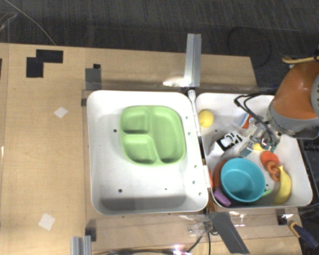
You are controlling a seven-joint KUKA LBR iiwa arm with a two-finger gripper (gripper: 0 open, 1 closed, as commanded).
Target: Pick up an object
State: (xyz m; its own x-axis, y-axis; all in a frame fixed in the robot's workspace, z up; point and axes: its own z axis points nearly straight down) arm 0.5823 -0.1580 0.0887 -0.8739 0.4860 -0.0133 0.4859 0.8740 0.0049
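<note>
The right bin (307, 193) holds a jumble of objects. A teal bowl (243, 179) sits at its front, with a yellow banana (283, 186) and an orange piece (270, 161) to its right. A yellow ball (206, 118) lies near the bin's back left corner, and a small black-and-white item (229, 140) rests between the ball and the bowl. A purple piece (221, 197) peeks out at the bowl's front left. My gripper (259, 138) hangs low in the bin just behind the bowl, under the grey and orange wrist (300, 102). Clutter hides its fingertips.
The left bin (103, 158) holds a green divided tray (151, 134). A metal divider post (193, 62) stands at the back between the bins. Bare wooden bench (37, 142) stretches to the left. Cables (244, 102) trail along the right bin's back.
</note>
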